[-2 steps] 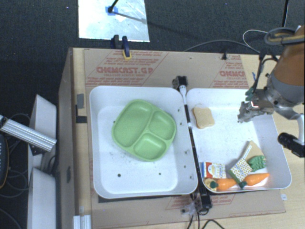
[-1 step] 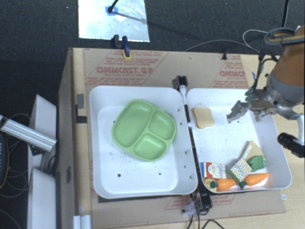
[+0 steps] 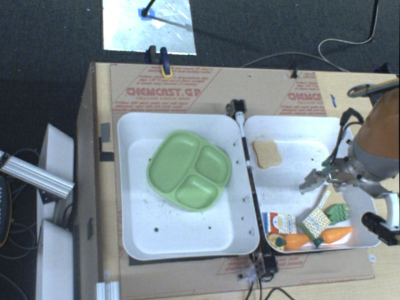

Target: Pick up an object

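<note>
Carrot (image 3: 337,234) (tip rightward, slightly upward)

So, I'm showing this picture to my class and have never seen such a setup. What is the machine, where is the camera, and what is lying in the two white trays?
One camera looks down at a slant on a bench with two shallow white bins. The left bin holds a green divided plate. The right bin holds a tan bread-shaped piece and, near its front edge, a small heap of toy food, including an orange carrot. The machine is a robot arm reaching in from the right; its gripper hangs above the right bin's floor, with nothing visible between its fingers.
</note>
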### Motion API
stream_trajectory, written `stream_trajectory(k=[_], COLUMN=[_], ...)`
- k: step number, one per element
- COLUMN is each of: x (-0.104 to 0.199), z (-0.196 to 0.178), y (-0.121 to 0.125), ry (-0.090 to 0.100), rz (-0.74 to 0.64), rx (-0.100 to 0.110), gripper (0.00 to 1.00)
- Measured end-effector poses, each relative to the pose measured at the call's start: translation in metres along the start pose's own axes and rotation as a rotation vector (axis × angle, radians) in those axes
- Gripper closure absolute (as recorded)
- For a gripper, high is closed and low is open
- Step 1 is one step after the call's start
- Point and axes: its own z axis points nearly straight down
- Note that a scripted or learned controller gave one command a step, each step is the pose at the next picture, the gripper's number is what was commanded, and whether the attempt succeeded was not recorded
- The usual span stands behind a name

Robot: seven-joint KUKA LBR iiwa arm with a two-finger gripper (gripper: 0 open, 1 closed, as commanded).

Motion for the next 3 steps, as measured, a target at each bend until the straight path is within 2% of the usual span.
stream_trajectory(k=[1,2,3], x=[-0.06,-0.058,-0.041], z=[0.091,0.079,-0.025], y=[-0.011,-0.008,0.031], ry=[-0.002,-0.001,-0.001], rz=[0.0,-0.002,-0.003], rx=[-0.009,-0.015,-0.006], gripper=[0.0,1.0,1.0])
